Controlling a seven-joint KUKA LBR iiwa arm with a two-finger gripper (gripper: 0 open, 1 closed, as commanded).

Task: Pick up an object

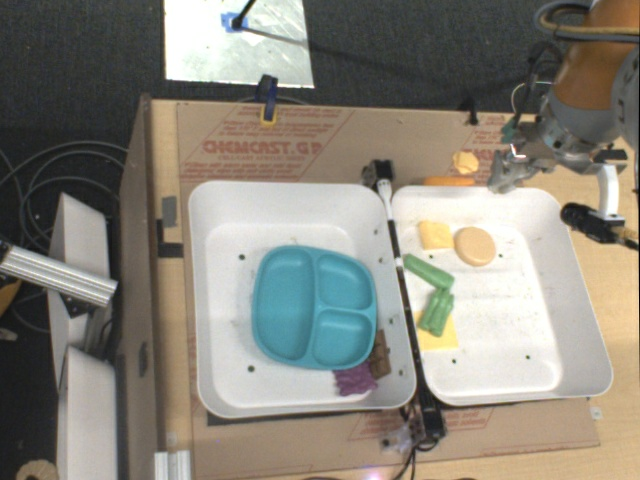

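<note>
- Arm (596, 63) enters at upper right: orange band, grey wrist, cables looped round it. Gripper (503, 180) hangs over the far rim of the right bin; can't tell how its jaws stand, and nothing is seen between them.
- Right bin (560, 363): shallow white tray with rounded corners, its floor lightly scuffed. It holds a round tan disc (475, 246), smooth and bun-like; a pale yellow block (434, 234) just to the disc's left; two green cylinders (433, 293), matte, lying crossed at an angle; and a flat yellow square (440, 334) partly under the lower cylinder.
- Left bin (225, 268): same white tray. A teal divided plate (312, 308), smooth plastic with three compartments, sits in the middle. By the plate's near right edge lie a purple knobbly piece (352, 380) and a dark brown piece (381, 360).
- Behind the right bin, on the cardboard, lie a small yellow lump (465, 162) and a thin orange stick (449, 180), both near the gripper.
- Surface: brown cardboard sheet (300, 143) with faded red print, clipped at its far edge.
- Room: dark carpet-like floor (80, 48), a shiny metal sheet (238, 26) lying on it, black cables (60, 178) and metal rails (55, 273) at left.
</note>
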